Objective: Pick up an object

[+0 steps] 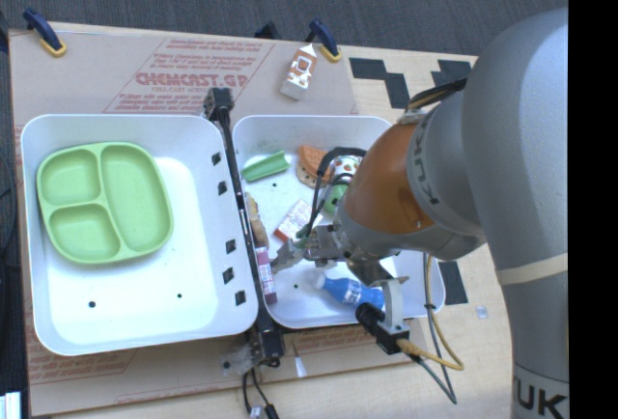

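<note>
Objects crowd the right bin [372, 125]: a green stick [265, 165] far left, a red-and-white packet [293, 220] mid-bin, a blue bottle [350, 292] near, an orange-brown item [312, 159] beyond. Over them hangs the gripper [311, 245]; its grasp state cannot be told. A green divided tray [103, 203] lies in the left bin [145, 311].
</note>
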Robot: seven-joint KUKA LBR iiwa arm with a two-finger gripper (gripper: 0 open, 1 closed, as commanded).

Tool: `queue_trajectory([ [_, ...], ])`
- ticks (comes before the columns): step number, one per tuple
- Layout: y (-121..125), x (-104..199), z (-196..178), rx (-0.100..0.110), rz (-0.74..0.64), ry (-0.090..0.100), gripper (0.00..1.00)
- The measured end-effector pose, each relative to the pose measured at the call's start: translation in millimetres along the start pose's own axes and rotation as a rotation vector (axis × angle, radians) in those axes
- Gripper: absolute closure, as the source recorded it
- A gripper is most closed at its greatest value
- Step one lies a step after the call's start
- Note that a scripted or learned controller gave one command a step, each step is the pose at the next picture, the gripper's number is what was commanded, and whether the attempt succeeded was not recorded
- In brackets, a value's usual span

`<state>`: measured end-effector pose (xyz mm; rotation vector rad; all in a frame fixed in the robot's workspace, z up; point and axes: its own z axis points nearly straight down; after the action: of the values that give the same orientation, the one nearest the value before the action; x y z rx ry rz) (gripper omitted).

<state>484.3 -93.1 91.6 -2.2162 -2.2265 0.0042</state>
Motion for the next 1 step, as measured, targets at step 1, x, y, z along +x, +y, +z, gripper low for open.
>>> queue_trajectory([
  [1,0.8,0.6,-10.0,0.001,-0.004,0.002,1.00],
])
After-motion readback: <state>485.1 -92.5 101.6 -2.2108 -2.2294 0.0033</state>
